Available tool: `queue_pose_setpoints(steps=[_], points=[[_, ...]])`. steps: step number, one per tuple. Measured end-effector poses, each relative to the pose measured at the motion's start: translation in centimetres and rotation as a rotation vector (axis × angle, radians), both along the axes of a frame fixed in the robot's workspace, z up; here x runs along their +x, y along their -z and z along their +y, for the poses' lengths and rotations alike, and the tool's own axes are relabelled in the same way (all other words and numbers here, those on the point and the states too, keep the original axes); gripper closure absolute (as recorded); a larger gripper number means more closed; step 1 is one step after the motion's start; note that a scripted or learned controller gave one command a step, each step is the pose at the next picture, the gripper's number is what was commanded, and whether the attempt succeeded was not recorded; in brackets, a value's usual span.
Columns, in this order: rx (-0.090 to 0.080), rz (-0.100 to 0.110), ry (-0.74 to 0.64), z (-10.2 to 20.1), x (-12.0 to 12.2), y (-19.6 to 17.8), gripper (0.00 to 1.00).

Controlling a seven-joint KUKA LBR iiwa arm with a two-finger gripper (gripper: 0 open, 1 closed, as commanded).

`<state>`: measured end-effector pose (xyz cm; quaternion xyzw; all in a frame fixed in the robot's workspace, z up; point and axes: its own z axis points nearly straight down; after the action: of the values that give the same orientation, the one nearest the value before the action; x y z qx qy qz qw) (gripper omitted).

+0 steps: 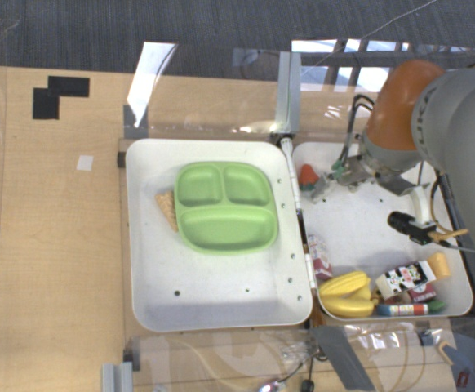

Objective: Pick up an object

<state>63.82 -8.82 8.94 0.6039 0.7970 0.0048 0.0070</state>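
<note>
Flanking two white bins (pixel 221 313), wooden bench (pixel 50 243) meets dark carpet (pixel 180 6).

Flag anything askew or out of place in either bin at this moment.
In the left bin, a tan waffle-like piece lies wedged half under the left edge of the green divided plate, not in a compartment. In the right bin, the items crowd the near edge, the yellow banana against the corner. Nothing looks spilled or broken.
</note>
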Motion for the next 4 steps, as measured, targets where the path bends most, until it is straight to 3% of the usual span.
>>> queue_pose_setpoints(steps=[1, 2, 3, 4], points=[[-0.007, 0.028, 0.017, -0.9, 2.9, 0.1, 0.0], [-0.004, 0.031, 0.088, -0.9, 2.9, 0.1, 0.0], [0.002, 0.004, 0.098, -2.4, -7.7, -0.1, 0.0], [-0.001, -0.005, 0.009, -3.7, -14.4, -0.2, 0.0]])
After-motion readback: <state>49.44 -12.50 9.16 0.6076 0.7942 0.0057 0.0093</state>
